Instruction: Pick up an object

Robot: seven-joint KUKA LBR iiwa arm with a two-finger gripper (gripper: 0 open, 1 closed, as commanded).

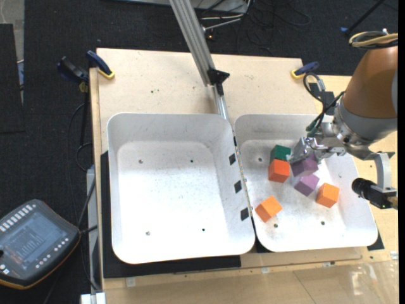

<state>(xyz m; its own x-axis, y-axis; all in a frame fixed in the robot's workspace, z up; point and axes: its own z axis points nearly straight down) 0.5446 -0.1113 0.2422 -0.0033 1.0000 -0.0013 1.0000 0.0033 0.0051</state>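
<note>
In the right bin [354,233] lie several small blocks. A green block [281,151] sits beside a red-orange block [278,170]. Two purple blocks lie close together, one [305,166] right under my gripper [303,154] and the other [307,183] just in front of it. An orange block [327,195] lies to the right and another orange block [269,208] near the bin's left wall. My gripper is low over the cluster, its tip at the upper purple block and next to the green one. The arm hides part of that purple block.
The left bin [171,182] stands beside the right one, with a shared ridge between them. A slanted metal pole [193,33] rises from the back of the bench. A teach pendant [35,242] lies at the lower left, off the bench.
</note>
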